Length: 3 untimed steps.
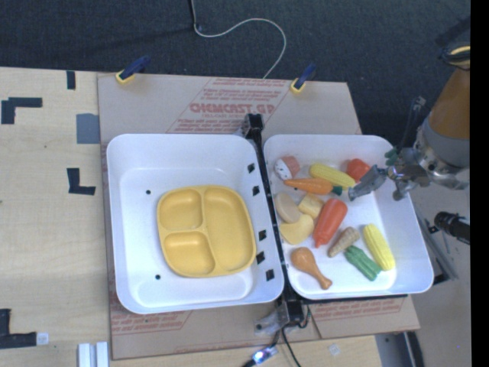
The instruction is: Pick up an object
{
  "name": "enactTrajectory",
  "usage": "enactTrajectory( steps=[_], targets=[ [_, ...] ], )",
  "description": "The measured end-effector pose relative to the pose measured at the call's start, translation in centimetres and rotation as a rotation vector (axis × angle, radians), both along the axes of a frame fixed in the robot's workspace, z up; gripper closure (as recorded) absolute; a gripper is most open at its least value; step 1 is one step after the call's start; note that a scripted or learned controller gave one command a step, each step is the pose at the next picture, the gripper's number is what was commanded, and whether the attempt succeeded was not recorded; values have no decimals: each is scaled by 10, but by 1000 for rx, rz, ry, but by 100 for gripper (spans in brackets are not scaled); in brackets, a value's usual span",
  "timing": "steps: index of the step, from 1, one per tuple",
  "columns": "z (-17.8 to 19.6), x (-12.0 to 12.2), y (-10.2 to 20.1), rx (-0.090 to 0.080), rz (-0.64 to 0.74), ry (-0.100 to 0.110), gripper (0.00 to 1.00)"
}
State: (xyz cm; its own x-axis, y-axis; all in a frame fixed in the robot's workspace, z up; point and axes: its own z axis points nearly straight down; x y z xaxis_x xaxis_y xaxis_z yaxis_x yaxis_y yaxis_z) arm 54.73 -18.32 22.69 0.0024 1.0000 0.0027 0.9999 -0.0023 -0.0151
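Reaching in from the right, the grey arm with its orange band holds the two-finger gripper low over the upper right part of the right-hand shallow white plastic bin. Its dark fingers appear spread apart with nothing between them, though at this size the gap is hard to read. Nearest the fingertips, just to their left, lie a small red rounded toy vegetable and a yellow toy corn cob, the cob's long axis running left to right, slightly downward. Below and left of the fingers lies an orange-red toy carrot, slanting from upper right to lower left. A second yellow corn cob and a green toy pod lie nearer the front wall. The left-hand white bin bears a yellow compartmented plastic plate. Judged from here, the red piece is the closest candidate.
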Motion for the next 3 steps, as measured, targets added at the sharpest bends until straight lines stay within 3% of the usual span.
enactTrajectory(
  steps=[1, 3],
  targets=[
    [8, 3, 0, -3, 3, -13, 0],
    [-104, -1, 5, -2, 3, -7, 0]
  ],
)
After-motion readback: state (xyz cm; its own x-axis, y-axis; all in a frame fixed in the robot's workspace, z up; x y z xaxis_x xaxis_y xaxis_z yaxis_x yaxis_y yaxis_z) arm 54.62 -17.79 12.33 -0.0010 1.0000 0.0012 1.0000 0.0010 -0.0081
